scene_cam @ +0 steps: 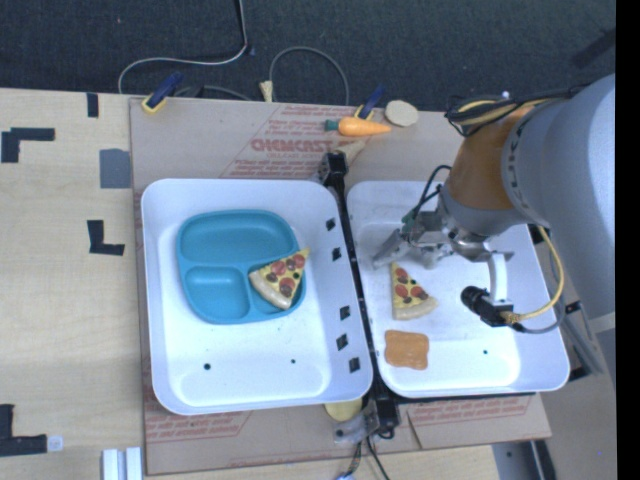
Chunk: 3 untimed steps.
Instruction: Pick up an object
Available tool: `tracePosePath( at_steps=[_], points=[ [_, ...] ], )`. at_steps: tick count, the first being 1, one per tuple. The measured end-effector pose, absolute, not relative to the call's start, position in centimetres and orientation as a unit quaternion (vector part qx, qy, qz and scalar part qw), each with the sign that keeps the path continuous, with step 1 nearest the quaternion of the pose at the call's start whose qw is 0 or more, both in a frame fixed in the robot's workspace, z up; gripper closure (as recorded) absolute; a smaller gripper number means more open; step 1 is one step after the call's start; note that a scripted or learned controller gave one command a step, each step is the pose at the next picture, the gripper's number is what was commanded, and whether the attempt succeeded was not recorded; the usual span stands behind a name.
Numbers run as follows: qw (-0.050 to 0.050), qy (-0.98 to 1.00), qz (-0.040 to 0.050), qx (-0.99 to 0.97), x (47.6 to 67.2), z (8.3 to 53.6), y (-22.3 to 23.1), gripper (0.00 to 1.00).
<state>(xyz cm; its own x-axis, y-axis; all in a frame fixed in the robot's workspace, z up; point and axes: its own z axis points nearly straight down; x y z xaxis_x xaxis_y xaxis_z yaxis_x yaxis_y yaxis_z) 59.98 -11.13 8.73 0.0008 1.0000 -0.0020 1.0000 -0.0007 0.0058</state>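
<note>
Camera view, wooden bench (60, 298), cardboard sheet (280, 148), two white bins (240, 378), jaws' state unclear.

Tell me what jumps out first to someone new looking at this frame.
The big grey arm with its orange band crowds the right side, its tool low over the right bin, just above a pizza slice. In the left bin, a bright blue divided plate carries a second pizza slice on its right edge. An orange-brown piece lies in the right bin below the first slice.
</note>
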Motion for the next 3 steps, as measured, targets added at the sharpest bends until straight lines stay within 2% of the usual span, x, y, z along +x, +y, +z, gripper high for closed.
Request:
tracePosePath(
  at_steps=[1, 2, 3],
  points=[
    [0.005, 0.707, 0.0014, 0.707, 58.1, 8.7, -9.8, 0.00],
    [0.005, 0.707, 0.0011, 0.707, 58.2, 9.7, -9.8, 1.00],
    [0.002, 0.709, 0.0035, 0.705, 57.2, 19.9, -5.1, 1.00]
  ],
)
